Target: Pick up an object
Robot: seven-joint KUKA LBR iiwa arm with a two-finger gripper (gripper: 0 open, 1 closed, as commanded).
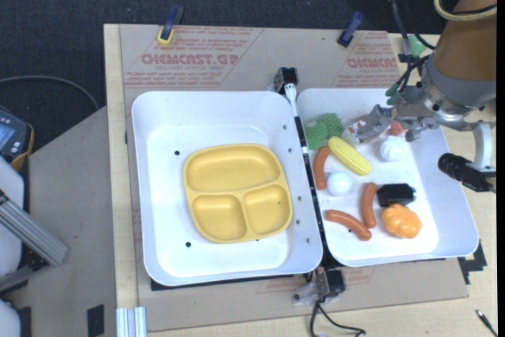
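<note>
The end effector (384, 125) hangs low over the far part of the right bin (458, 229), and I cannot tell if it is open, closed or gripping something. Under and beside it lie the toy foods: a green piece (322, 129), a yellow corn (349, 155), two white balls (339, 184), three sausages (348, 223), a black block (395, 193) and an orange piece (401, 222). The left bin (154, 170) carries a yellow divided plate (237, 192) (three compartments).

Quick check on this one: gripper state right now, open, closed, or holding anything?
Gripper: cannot be told; it sits low over the right bin near the corn cob and a white ball.
</note>
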